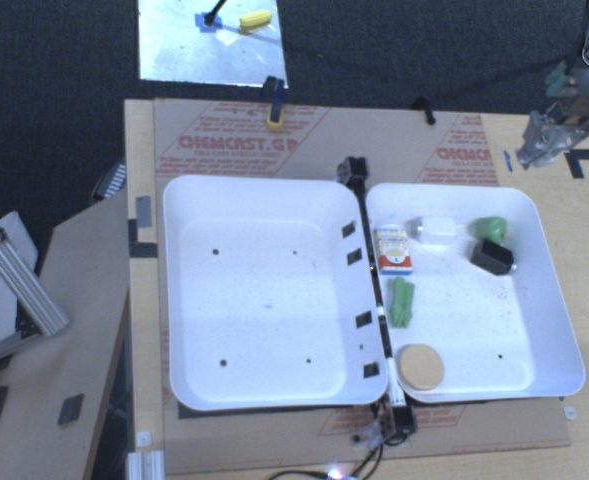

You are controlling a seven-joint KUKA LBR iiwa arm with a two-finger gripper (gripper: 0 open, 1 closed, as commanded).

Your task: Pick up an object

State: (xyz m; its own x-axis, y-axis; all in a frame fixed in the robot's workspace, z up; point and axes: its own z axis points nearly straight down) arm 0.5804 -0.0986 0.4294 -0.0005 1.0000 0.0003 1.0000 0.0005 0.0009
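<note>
- The left shallow white plastic bin [259, 293] lies on the tabletop [94, 298], touching the right white bin [549, 308] along a clipped seam.
- In the right bin, near the seam: a small red-and-white printed carton [393, 249], flat, at the far side.
- Just nearer lies a slim green ridged plastic piece [402, 302], lengthwise.
- In the near corner rests a round tan disc [421, 366].
- A pale clear object [436, 231] lies right of the carton.
- Further right, a green rounded lump [491, 228] sits just beside a black block [492, 257].
- The tool [539, 143] hangs beyond the right bin's far right corner; whether it is clenched or released cannot be told.
</note>
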